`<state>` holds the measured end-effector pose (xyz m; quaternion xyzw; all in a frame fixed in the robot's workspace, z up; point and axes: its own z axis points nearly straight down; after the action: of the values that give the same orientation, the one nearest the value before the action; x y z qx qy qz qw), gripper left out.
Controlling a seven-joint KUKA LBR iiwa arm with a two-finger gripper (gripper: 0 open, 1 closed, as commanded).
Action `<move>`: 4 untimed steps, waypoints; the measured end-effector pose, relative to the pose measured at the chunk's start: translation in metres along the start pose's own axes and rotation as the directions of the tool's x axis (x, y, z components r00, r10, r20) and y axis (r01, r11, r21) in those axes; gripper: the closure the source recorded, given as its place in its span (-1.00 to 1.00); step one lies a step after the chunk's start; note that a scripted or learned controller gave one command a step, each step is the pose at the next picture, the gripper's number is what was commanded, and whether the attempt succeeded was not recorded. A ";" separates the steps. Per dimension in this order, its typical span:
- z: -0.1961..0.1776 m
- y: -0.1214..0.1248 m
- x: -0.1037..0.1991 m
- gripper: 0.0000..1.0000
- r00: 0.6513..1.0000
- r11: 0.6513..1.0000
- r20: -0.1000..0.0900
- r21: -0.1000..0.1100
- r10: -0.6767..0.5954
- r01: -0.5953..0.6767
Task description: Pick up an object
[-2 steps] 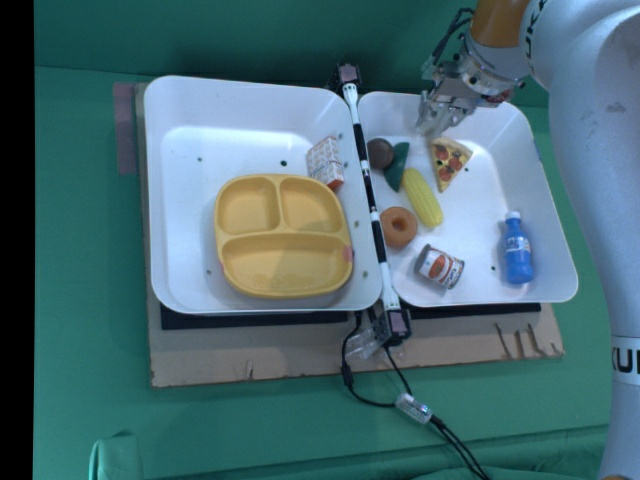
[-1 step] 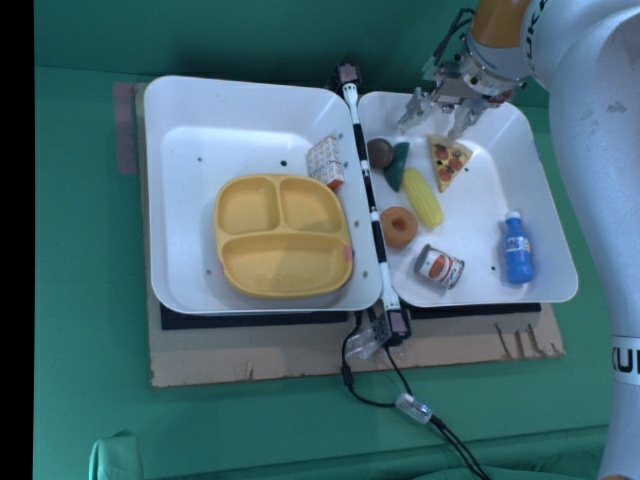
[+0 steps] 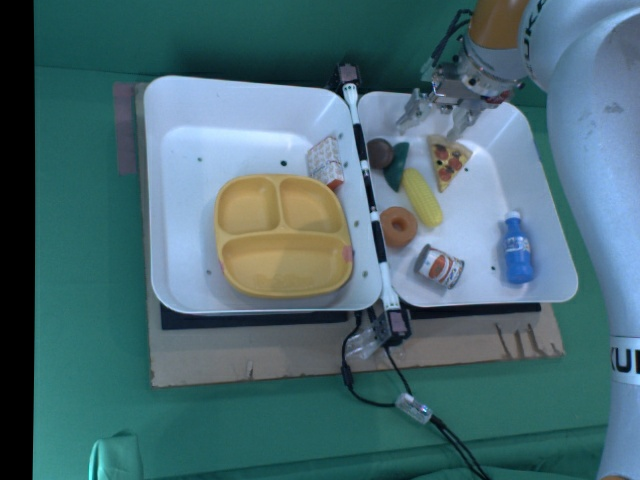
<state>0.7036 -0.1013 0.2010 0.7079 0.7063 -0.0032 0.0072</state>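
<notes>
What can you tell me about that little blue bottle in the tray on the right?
The blue bottle is a small toy-like plastic bottle with a white cap and a pale label band round its middle. It lies on its side on the floor of the right bin, near that bin's right wall, cap pointing toward the far side. Nothing touches it; the can lies apart to its left.

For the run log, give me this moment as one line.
gripper: open, holding nothing | position: above right bin far edge | nearest: pizza slice | status: not yet picked
</notes>
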 end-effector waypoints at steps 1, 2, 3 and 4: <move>0.000 0.000 0.000 -1.00 1.000 1.000 0.000 0.000 -0.002 0.002; 0.000 0.000 0.000 -1.00 1.000 1.000 0.000 0.000 0.000 0.000; 0.000 0.000 -0.002 -1.00 1.000 1.000 -0.003 0.000 -0.004 0.004; 0.000 0.000 0.000 -1.00 1.000 1.000 0.000 0.000 -0.001 0.001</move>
<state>0.7036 -0.1015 0.2006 0.7077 0.7065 -0.0032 0.0072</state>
